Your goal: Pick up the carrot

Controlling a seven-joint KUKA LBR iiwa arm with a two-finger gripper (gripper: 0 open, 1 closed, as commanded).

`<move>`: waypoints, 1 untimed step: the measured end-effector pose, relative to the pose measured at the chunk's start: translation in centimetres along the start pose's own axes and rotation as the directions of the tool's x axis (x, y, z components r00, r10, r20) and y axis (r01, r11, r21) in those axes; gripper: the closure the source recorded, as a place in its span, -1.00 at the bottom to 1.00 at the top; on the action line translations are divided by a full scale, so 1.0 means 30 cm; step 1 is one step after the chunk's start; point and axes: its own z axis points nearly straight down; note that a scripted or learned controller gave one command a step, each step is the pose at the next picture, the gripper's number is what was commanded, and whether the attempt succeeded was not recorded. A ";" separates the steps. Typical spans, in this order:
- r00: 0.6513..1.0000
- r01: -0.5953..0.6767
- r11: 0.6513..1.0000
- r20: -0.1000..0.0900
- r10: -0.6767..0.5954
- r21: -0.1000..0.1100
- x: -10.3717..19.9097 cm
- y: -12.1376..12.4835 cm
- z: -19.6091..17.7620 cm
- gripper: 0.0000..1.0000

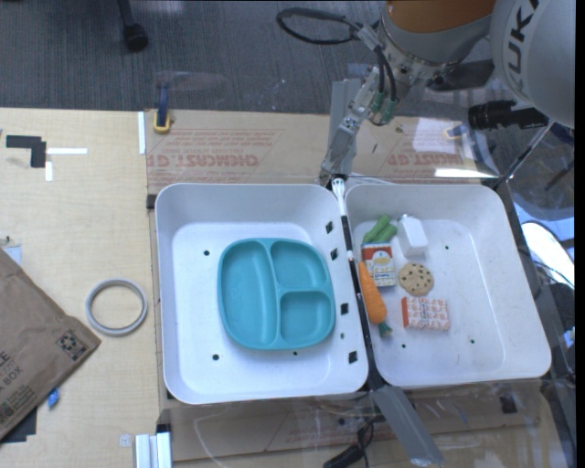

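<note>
The carrot [371, 292] is orange with a green stub at its near end. It lies lengthwise against the left wall of the right bin [484, 361], next to the divide between the two bins. My gripper [340, 146] hangs above the back rim where the bins meet, well behind the carrot and clear of it. Nothing is visible in its grasp. The arm's orange band [439, 14] sits at the top edge of the view.
Close to the carrot in the right bin are a green pea pod [379, 228], a white block [413, 235], a small red carton [379, 265], a cookie [416, 278] and a pink wafer pack [426, 313]. The left bin [183, 302] holds a teal divided plate [276, 292]. A tape ring [117, 305] lies on the bench.
</note>
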 end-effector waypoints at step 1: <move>0.983 -0.182 0.983 -0.001 0.182 0.002 0.246 -0.198 -0.209 -1.00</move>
